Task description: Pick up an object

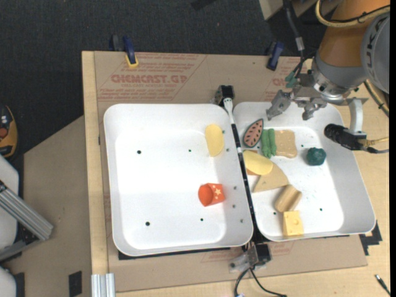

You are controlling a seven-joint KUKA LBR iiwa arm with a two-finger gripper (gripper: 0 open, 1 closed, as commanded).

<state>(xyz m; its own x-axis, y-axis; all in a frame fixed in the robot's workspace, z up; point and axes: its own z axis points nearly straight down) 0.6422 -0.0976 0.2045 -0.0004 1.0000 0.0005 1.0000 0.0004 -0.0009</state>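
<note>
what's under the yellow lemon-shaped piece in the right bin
The lemon-shaped piece lies on a tan wedge, overlapping its upper corner. Whatever else lies under it is hidden, likely the right bin's floor.

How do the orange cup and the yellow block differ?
Bin: the orange cup sits in the left bin; the yellow block sits in the right bin.
Colour and marking: the orange cup carries a pale star-like mark; the yellow block looks plain.
Shape: the orange cup is rounded; the yellow block is boxy with flat faces.
Shared: both are small and lie near the front of their bins.
</note>
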